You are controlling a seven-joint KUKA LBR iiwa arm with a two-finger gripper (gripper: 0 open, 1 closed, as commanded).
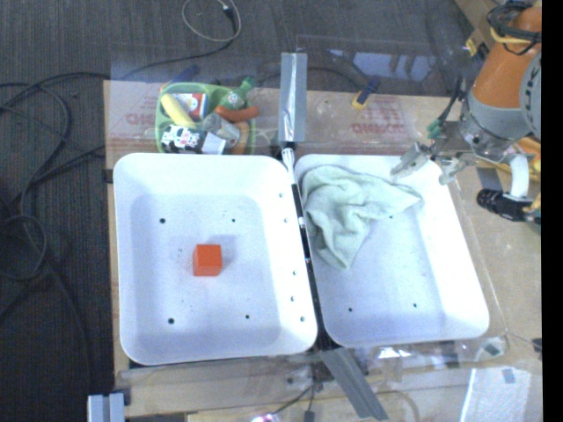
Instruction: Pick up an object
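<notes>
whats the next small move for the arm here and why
Probably move the gripper left and down over the crumpled pale green cloth in the right white bin. The gripper hangs at that bin's upper right corner with its fingers spread and nothing between them, and the cloth is the nearest object; the small orange cube lies in the left white bin.

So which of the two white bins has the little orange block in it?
The left bin. The orange block sits near its middle, while the right bin holds a crumpled pale green cloth near the gripper.
</notes>
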